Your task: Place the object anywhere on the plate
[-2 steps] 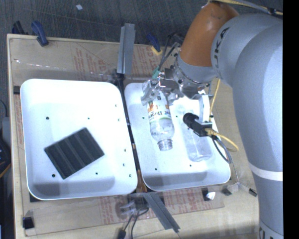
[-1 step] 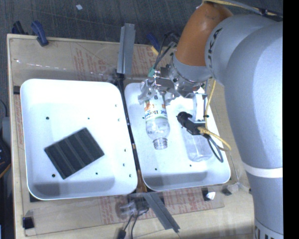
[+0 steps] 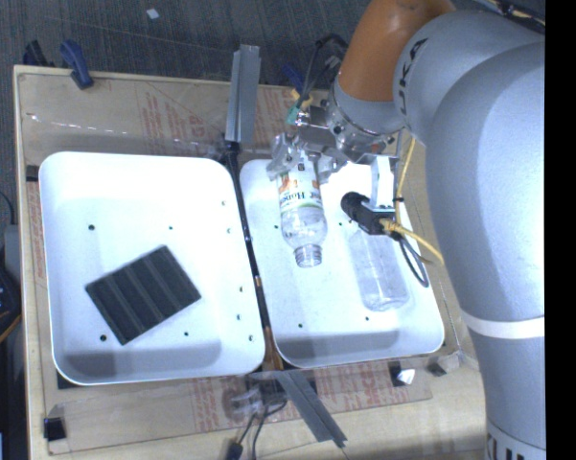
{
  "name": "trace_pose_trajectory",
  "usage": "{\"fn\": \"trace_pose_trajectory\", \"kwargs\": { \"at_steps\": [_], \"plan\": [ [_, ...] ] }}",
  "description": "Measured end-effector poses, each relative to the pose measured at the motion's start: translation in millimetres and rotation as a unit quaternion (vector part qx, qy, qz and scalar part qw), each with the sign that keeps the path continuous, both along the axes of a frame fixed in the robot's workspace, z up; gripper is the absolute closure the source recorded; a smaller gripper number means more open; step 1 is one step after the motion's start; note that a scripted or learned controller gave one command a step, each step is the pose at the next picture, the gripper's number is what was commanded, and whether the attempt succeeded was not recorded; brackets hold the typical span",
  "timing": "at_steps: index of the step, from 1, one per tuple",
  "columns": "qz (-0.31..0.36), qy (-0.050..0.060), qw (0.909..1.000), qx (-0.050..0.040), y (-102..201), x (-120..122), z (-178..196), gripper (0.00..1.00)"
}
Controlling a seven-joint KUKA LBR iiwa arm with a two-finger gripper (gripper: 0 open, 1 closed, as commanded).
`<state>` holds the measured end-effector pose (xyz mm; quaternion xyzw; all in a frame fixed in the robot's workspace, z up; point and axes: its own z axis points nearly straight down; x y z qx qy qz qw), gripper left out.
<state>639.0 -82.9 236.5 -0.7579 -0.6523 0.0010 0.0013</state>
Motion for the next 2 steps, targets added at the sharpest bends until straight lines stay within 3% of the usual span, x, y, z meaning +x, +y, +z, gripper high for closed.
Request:
{"fn": "trace_pose_trajectory", "kwargs": {
  "at_steps": [1, 2],
  "plan": [
    [0.013, -0.001, 0.9999, -0.0004, 7, 17, 16, 1.00],
    [-0.017, 0.001, 0.9998, -0.0001, 34, 17, 9, 1.00]
  ]
}}
